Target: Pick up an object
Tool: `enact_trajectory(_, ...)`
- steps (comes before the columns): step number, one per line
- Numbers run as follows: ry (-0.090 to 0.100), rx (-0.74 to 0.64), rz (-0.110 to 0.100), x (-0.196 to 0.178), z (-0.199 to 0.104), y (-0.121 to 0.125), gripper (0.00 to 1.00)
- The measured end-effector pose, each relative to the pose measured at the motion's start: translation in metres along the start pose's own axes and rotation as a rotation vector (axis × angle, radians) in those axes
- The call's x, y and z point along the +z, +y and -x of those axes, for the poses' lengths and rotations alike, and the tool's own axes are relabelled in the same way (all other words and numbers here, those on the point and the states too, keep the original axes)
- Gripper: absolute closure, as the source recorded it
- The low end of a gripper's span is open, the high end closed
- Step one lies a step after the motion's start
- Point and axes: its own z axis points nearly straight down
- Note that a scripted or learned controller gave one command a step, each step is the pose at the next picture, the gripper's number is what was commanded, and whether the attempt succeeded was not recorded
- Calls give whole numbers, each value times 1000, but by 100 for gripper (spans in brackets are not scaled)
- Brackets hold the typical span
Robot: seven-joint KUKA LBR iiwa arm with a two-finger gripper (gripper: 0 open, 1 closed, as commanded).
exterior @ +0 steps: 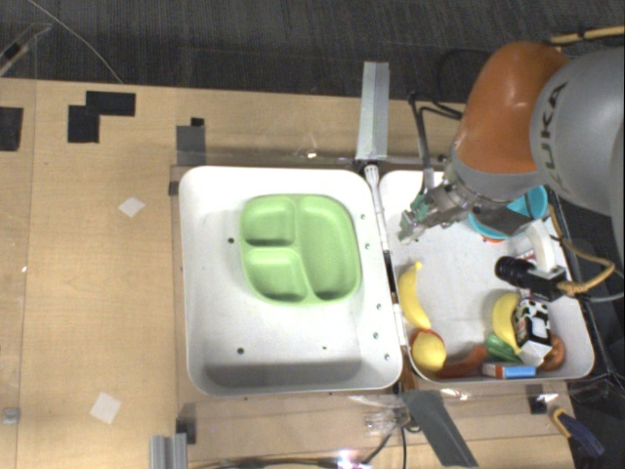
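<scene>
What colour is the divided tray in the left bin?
Light green tray, clearest in the camera view.

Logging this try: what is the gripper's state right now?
Gripper: cannot be told; it hangs above the right bin, nothing seen held.

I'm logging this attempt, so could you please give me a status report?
Pincer above right white bin, nothing seen held. Yellow banana lies below it. Green divided plate in left bin.

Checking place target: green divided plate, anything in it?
Empty. All three compartments of the green plate show bare green, in the left bin.
</scene>
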Motion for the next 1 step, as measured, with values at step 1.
enact_trajectory(1, -3, -171, -2, 30, 82, 12, 100)
